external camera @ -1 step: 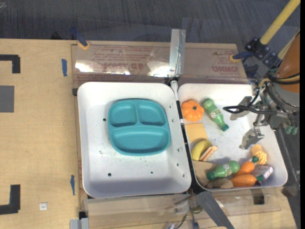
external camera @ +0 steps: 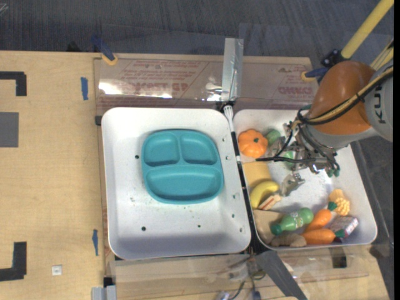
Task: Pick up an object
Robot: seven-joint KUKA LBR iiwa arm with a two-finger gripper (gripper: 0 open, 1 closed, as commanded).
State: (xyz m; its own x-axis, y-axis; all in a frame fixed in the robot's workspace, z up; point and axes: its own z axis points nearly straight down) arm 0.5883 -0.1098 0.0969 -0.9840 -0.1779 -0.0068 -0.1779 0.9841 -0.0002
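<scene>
Near edge of right bin (external camera: pixel 367 230): cluster of toy food sat along the front wall. Green vegetable (external camera: pixel 294 221) lay at left of it, two orange carrots (external camera: pixel 320 227) just beside, a purple-and-white item (external camera: pixel 347 227) at right, corn cob (external camera: pixel 339 199) just behind. Yellow banana (external camera: pixel 263 192) lay further left, close to the divider between bins.

Gripper (external camera: pixel 292 181) hung over the bin's middle, near the banana but apart from it, nothing seen between its fingers. Open or closed: couldn't tell, too small and tangled with cables.

Behind it, orange pumpkin (external camera: pixel 252 142) sat in the far-left corner with a small green piece (external camera: pixel 273 135) beside. Arm's orange band (external camera: pixel 340 99) was above, far right.

Left bin (external camera: pixel 119 167) held a teal divided plate (external camera: pixel 182 165), centred, three compartments.
</scene>
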